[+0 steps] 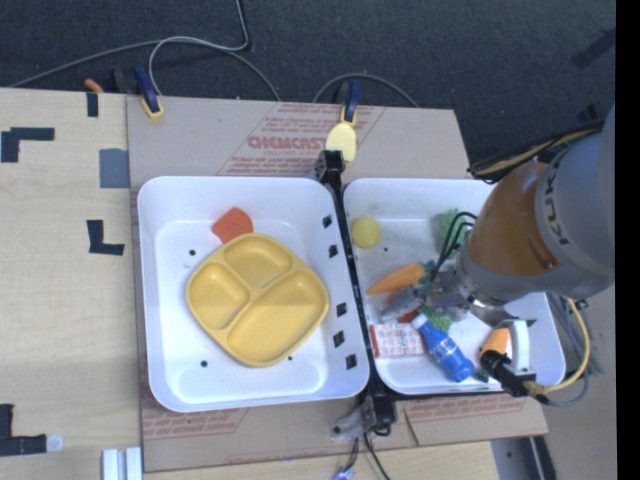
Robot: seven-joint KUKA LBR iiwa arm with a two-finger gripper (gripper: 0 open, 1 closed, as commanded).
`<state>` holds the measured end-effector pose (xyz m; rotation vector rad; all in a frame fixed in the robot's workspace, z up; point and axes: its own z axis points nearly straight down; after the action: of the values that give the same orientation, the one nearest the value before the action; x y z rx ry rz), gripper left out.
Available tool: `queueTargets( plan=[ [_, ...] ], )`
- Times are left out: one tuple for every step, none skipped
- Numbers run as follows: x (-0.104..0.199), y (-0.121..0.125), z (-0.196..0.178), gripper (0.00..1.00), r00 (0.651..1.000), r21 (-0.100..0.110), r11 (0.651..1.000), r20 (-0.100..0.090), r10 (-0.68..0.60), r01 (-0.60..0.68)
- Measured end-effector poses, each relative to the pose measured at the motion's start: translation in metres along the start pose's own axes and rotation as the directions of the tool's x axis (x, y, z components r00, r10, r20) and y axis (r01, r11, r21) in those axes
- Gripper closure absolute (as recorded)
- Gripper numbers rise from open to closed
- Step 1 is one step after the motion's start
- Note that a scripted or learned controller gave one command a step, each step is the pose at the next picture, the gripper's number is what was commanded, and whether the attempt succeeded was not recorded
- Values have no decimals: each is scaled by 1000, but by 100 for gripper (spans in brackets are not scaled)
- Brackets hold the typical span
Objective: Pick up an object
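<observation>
The claw hangs low in the right bin, at the frame's centre right, beside the orange carrot and above the blue bottle; whether it is apart or together I cannot tell. Nothing looks lifted yet, so the pick remains. The yellow ball lies upper left of it, and the yellow tray sits in the left bin.

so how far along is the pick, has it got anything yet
Nothing looks picked yet. The arm is down in the right bin, its end effector among the carrot and blue bottle, which lie on the floor. The yellow tray sits in the left bin. Grasp and lift remain.
</observation>
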<state>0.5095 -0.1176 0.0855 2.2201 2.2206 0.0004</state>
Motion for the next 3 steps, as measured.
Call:
queueTargets(
  plan=[
    [-4, 79, -83, 0, 1000, -1, 1000, 0, -1, 1],
    [-2, 43, 0, 0, 1000, 2, 1000, -1, -1, 1],
    [19, 112, 1, 0, 1000, 0, 1000, 1, -2, 2]
  ],
)
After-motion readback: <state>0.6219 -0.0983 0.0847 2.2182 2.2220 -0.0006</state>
